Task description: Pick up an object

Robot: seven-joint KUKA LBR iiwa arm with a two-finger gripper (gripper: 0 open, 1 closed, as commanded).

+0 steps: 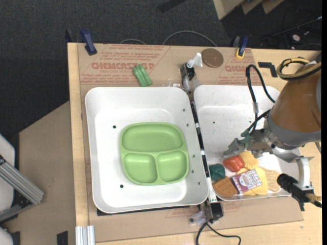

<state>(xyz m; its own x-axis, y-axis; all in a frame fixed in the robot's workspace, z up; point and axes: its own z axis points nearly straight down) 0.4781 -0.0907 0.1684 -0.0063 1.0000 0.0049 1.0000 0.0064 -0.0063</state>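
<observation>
A heap of small toy items lies in the near left corner of the right bin [225, 111]. It includes a red piece [234, 163], a yellow piece [251, 160], a dark green piece [216, 171], an orange-brown waffle-like piece [224, 187] and a purple-and-white packet [247, 180]. My gripper [244, 146] hangs low over the heap's far edge, just above the red and yellow pieces. The grey arm with its orange band [299, 106] covers the bin's right side. I see nothing lifted off the bin floor.
The left bin [102, 106] holds a green divided plate [153, 153]. Behind the bins, a green clip [142, 76] and a brown disc [212, 58] lie on the bench. A black cable [253, 93] loops over the right bin.
</observation>
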